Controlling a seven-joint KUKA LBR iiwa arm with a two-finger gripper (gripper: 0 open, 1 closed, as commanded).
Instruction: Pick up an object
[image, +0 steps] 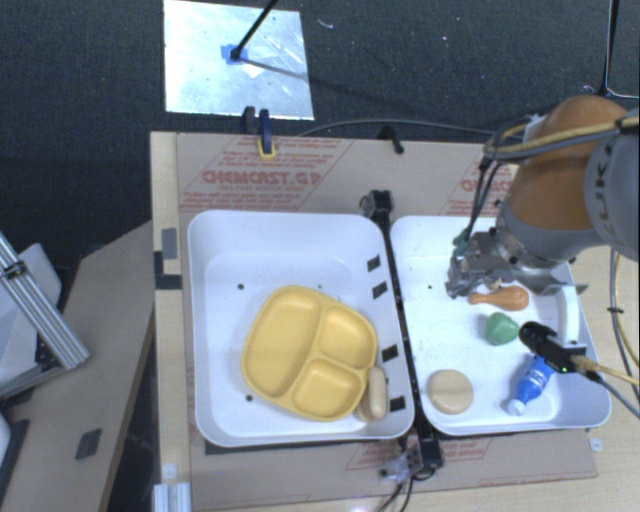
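— What sits nearest the front of the counter (170, 250)?

— In the left bin (215, 260), a yellow divided tray (310, 352) with a tan oval piece (375, 393) touching its right edge. In the right bin (425, 250), a round tan disc (450, 390) and a blue bottle (528, 384).

— And farther back?

— A green lump (501, 327), then an orange drumstick-shaped toy (500, 297). The gripper (468, 278) is right over the toy's left end. I cannot tell whether its fingers are spread or closed.
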